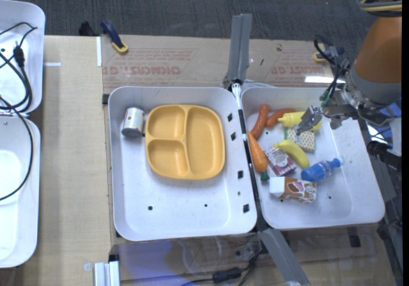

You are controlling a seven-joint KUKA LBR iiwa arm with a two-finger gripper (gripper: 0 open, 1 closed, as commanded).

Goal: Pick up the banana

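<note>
The yellow banana (pixel 294 152) lies in the middle of the right bin (pixel 348 205), curving from upper left to lower right among other toy food. My gripper (pixel 310 120) hangs over the bin's upper part, above and slightly right of the banana. It is low beside a yellow squeeze bottle (pixel 292 119) and a checkered packet (pixel 303 140). Nothing of the banana is in the gripper, and a short gap separates them. The orange-banded arm (pixel 380 48) reaches in from the right.
Around the banana lie two carrots (pixel 257 152), a pink packet (pixel 279 161), a blue bottle (pixel 319 170) and a small carton (pixel 295 189). The left bin (pixel 128 208) holds a yellow divided plate (pixel 185 141) and a silver can (pixel 133 122).
</note>
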